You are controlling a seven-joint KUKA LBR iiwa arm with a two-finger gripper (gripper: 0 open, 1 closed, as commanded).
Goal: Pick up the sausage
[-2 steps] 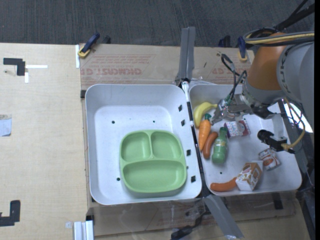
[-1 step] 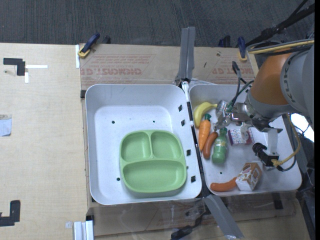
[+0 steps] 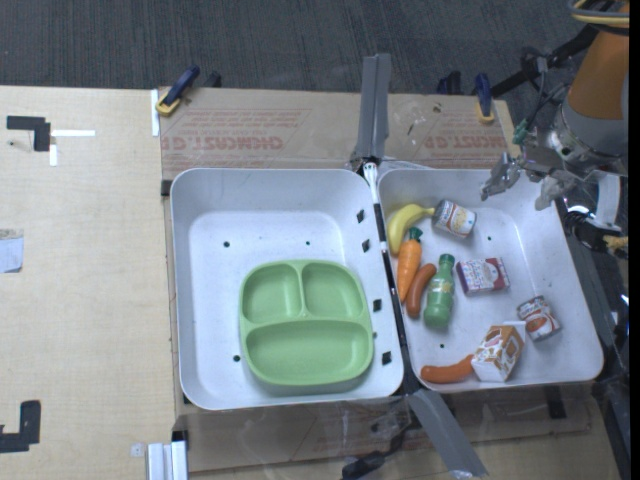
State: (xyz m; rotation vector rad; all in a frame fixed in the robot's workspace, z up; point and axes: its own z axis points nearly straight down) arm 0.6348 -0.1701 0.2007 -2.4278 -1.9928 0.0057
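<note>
The sausage [image 3: 447, 372], orange-red and slightly curved, lies along the front wall of the right bin [image 3: 570, 268], touching a small orange-and-white carton [image 3: 499, 353]. My gripper [image 3: 522, 182] hangs over the bin's far right corner, well away from the sausage. Its fingers [image 3: 497, 181] are spread open with nothing between them.
In the right bin lie a banana [image 3: 405, 221], a carrot [image 3: 408, 258], a second orange-red piece [image 3: 421, 288], a green bottle [image 3: 440, 293], a red carton [image 3: 482, 275] and two cans [image 3: 455, 218] [image 3: 538, 319]. The left bin [image 3: 200, 268] holds a green divided plate [image 3: 305, 323].
</note>
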